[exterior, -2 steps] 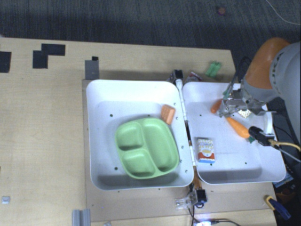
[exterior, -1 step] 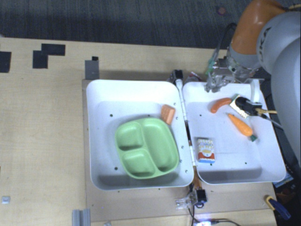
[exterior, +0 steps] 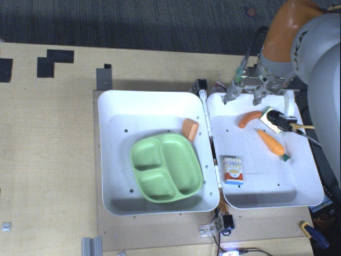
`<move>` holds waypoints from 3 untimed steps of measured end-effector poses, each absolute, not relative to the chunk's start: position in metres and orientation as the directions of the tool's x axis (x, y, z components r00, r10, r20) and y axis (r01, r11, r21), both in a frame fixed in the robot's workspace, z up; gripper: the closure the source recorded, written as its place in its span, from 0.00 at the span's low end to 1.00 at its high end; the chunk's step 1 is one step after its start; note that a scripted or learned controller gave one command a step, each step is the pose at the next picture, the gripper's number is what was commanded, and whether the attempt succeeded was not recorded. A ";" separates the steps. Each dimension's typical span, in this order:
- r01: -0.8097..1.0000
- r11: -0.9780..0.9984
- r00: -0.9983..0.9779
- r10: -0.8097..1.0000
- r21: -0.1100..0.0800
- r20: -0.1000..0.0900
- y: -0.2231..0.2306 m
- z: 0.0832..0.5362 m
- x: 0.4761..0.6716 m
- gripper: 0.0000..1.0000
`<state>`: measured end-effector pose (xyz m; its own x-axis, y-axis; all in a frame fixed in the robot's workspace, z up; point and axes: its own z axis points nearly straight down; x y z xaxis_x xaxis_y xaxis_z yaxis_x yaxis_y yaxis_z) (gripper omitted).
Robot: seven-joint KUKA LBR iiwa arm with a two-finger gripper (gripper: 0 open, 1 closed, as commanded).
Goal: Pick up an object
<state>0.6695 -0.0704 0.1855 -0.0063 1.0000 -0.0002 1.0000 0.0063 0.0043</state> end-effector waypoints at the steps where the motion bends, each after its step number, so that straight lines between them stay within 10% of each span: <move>1: 1.000 0.005 -0.005 1.000 0.007 -0.001 -0.088 0.097 0.667 0.00; 2: 1.000 0.002 -0.002 1.000 0.005 0.000 -0.082 0.086 0.615 0.00; 3: 1.000 0.006 -0.006 1.000 0.005 0.000 -0.095 0.086 0.668 0.00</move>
